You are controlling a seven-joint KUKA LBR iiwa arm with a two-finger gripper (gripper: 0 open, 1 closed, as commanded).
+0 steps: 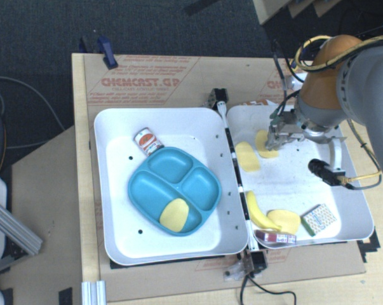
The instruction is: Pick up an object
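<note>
From above, the arm [343, 75] reaches in from the right and its gripper [281, 134] is down in the far part of the right bin [362, 215], right over a pale yellow piece [265, 143], though I cannot tell whether it is open or shut. Just left of that lies another yellow piece [246, 157], and at the near edge sit a banana [257, 212], a yellow lump [284, 220], a patterned sponge [319, 219] and a small tube [275, 237]. The left bin [108, 170] holds a blue divided plate [172, 189] with a yellow item [174, 214] in its near compartment, and a small can [148, 140] beyond it.

Two bins sit side by side on the surface [83, 170]. The left bin [108, 189] holds a tray [147, 189] and a can [148, 141]. The right bin [350, 211] holds a banana [257, 211] near its front.
</note>
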